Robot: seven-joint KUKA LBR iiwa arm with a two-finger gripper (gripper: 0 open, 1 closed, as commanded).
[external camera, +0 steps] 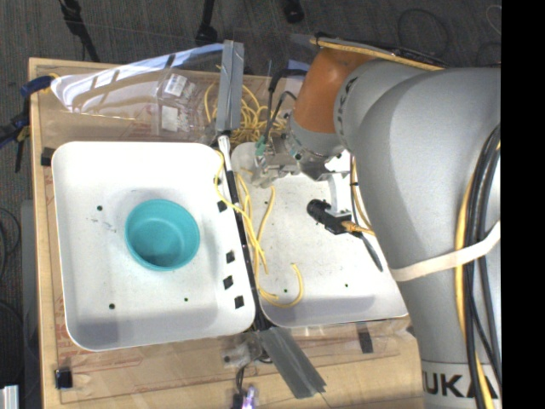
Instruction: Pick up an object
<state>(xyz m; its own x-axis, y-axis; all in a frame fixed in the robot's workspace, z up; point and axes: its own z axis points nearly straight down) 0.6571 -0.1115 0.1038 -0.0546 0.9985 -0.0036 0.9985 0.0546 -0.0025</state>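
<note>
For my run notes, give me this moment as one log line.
gripper: over right bin, upper-left corner in view | teal bowl: upright in left bin, apart from gripper | pick: not yet done

Pale wooden worktop point(153, 366) carries shallow white plastic bin point(85, 305) at 9 o'clock, matching second bin point(332, 271) at 3, clear plastic sheet point(128, 92) at 11.

A bowl point(162, 233) sits in the left bin point(85, 318); the gripper point(266, 158) hangs over the far left corner of the right bin point(328, 267).
</note>
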